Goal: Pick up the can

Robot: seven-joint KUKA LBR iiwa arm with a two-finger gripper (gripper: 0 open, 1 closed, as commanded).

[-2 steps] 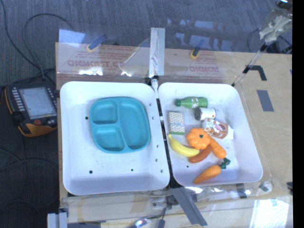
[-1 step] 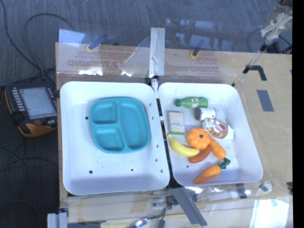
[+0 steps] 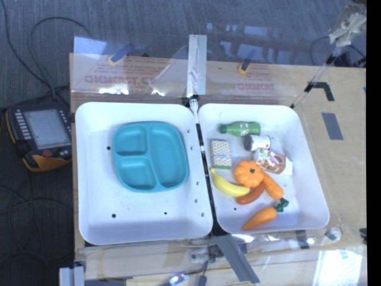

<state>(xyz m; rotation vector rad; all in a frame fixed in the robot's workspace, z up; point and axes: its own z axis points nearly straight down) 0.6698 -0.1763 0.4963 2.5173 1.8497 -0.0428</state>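
1. Floor, far left: a control pendant [image 3: 40, 137] with a grey screen lies on the carpet, well apart from the bench. Not involved in the task.

2. Left bin [image 3: 95, 219]: holds a blue divided plate [image 3: 150, 155], lying flat near the centre. Nothing else noted there.

3. Right bin [image 3: 309, 177]: all loose items are gathered here. Just right of the divider, a small checked packet [image 3: 221, 152] sits above a banana [image 3: 228, 185]. A green bottle [image 3: 240, 128] lies on its side along the far part of the bin.

4. The can [image 3: 257, 142] lies on its side just below the bottle's cap end, nearly touching it. Its long axis appears to run roughly left to right across the bin, with the dark end facing left. A red and white wrapper [image 3: 274, 161] is immediately below and to its right.

5. Lower cluster: a small pumpkin [image 3: 248, 173] sits by the banana, with a carrot [image 3: 272, 187] at its right side and another carrot [image 3: 261, 218] nearer the front wall.

6. Gripper [image 3: 347, 25]: seen at the upper right corner, above the bench edge and well apart from the bins. Jaw state cannot be told at this size.

7. Assessment: the can lies down and to the left of the gripper. The approach is judged tight, with bottle and wrapper crowding both long sides.
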